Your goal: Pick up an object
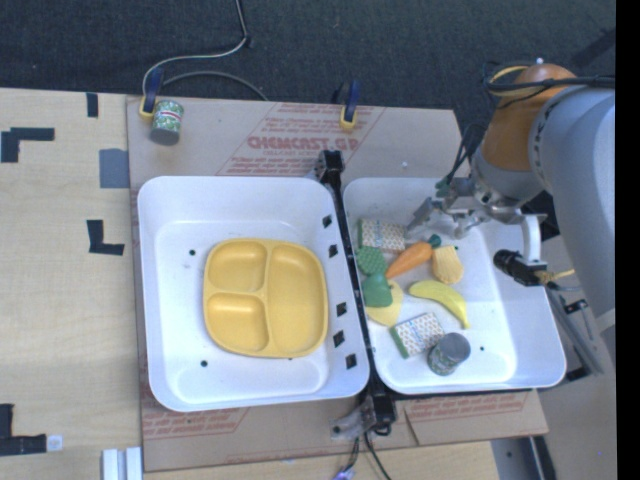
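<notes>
On the tabletop (60, 268), the left bin (170, 368) is sitting with a yellow divided plate (266, 296) lying flat at its centre, well apart from the pile of candidates and so out of the arm's way. A small can (166, 121) is standing on the cardboard at about eleven o'clock from that bin, outside either bin.

Moving right, the right bin (520, 358) is holding the clutter, bunched toward its left wall: a checkered packet (381, 234) at the top, green toy pieces (374, 278) below it, a toy carrot (409, 259) lying aslant, a yellow lump (447, 265) just beside it, a toy banana (442, 299) curving underneath, a second checkered packet (417, 332) and a grey tin (449, 353) at about six o'clock of the heap.

The claw (447, 215) is hovering at roughly one o'clock of the pile, just above the carrot's leafy end, probably lining up on it. Whether it is spread or pressed together I cannot tell; nothing is visibly pinched.
</notes>
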### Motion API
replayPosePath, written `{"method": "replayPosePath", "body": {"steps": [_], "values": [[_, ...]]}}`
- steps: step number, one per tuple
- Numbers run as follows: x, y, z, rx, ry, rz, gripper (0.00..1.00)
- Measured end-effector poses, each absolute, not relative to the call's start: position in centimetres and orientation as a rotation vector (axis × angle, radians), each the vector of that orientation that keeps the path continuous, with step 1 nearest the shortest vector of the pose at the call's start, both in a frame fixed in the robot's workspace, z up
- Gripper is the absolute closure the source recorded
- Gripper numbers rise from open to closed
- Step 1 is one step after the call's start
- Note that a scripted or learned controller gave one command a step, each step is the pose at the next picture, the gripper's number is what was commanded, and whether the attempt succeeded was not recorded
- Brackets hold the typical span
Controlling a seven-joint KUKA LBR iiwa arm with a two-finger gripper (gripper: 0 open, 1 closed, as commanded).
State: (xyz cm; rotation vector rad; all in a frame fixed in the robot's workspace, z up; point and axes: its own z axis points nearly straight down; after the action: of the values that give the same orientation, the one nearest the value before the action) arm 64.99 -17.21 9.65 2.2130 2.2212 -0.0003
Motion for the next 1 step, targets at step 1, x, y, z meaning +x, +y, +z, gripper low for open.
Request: {"method": "replayPosePath", "body": {"steps": [1], "values": [[60.51, -13.48, 8.64, 2.218, 2.22, 0.0, 0.0]]}}
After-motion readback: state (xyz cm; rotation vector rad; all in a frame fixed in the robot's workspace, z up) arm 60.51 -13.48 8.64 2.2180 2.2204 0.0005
